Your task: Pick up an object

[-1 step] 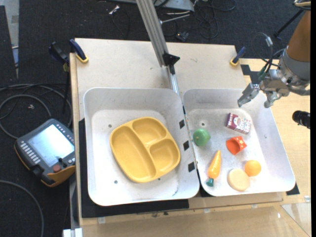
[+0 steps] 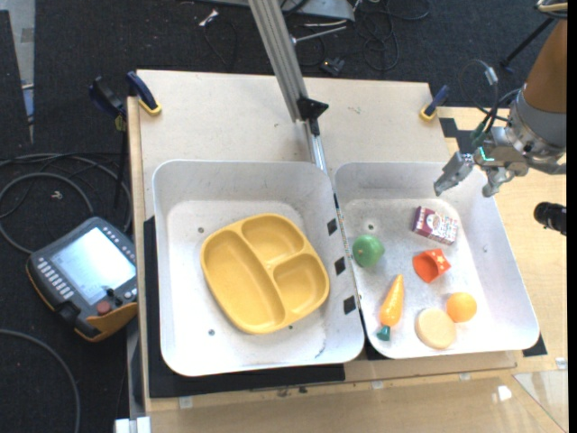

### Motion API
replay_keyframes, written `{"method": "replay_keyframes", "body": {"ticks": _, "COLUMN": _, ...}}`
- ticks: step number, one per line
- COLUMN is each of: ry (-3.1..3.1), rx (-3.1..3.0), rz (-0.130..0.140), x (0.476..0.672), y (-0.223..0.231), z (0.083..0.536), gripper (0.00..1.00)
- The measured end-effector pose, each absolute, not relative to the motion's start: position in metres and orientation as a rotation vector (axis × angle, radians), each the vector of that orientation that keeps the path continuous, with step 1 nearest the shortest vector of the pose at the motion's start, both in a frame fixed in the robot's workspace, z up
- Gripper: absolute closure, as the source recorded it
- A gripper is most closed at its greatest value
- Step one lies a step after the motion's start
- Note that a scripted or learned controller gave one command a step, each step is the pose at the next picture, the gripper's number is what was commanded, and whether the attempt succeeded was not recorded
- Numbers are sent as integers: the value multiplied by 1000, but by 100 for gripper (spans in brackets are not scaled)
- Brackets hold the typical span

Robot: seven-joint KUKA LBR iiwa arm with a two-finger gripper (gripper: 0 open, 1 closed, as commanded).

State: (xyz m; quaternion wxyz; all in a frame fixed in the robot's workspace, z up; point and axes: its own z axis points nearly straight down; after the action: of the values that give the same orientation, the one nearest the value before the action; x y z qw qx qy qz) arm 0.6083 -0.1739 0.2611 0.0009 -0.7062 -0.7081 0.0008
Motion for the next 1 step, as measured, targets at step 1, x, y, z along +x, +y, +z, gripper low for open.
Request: {"method": "replay_keyframes", "body": {"ticks": 1, "ry": -2217, "rx": -2220, "rz": 5, "x": 612, "y": -183, "z": 205, "gripper": 0}}
